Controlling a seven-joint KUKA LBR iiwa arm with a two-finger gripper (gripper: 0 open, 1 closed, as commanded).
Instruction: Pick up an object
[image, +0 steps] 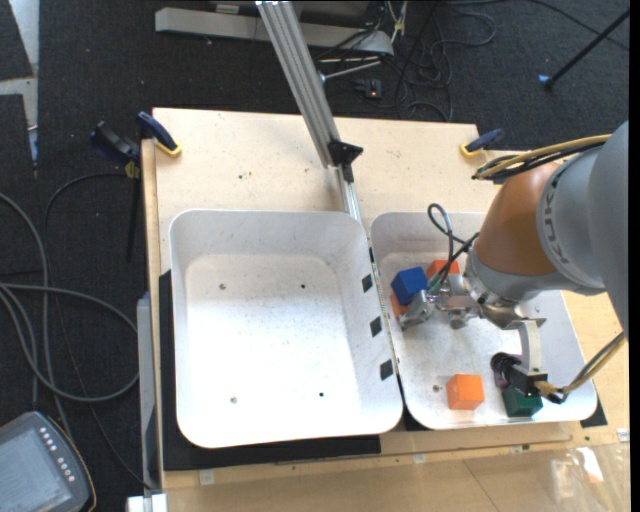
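The grey arm (585, 215) comes in from the right of the camera view. Its orange band (515, 220) bends down over the right bin (430, 362), so that the wrist hangs above that bin's far half. The gripper (418, 306) points toward the wall shared by the two bins and sits low over the bin floor. It is just beside a blue block (407, 284), on that block's near side. Whether the claw is released or clenched cannot be told from this angle, and nothing can be seen grasped in it.

A small orange piece (443, 268) lies just behind the blue block, partly hidden by the wrist. A second orange block (465, 391) rests apart from them near the bin's front edge. A dark green block (523, 404) sits near the front right corner.

The left bin (182, 300) lies alongside. A pendant (40, 468) sits on the floor at lower left, its markings too small to read
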